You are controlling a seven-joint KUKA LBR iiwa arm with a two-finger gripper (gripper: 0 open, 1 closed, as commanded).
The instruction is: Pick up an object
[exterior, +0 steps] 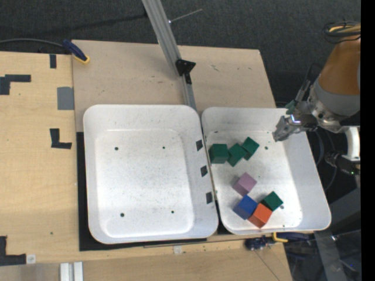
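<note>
The right bin (304, 174) holds several small blocks. Three green blocks cluster near its upper middle: one at the left (218, 153), one in the middle (237, 155) and one tilted at the right (250, 147). Lower down lie a purple block (245, 184), a blue block (246, 206), an orange block (261, 215) and a dark green block (272, 201). My gripper (282, 131) hangs over the bin's upper right part, to the right of the green cluster and apart from it. Nothing shows between its fingers.
The left bin (94, 157) sits beside the right one, with a dividing rim between them. A slanted metal rail (167, 37) runs down to the bins' top edge. The wooden bench (35, 157) extends to the left. A blue and yellow tool (76, 50) lies at the back left.
</note>
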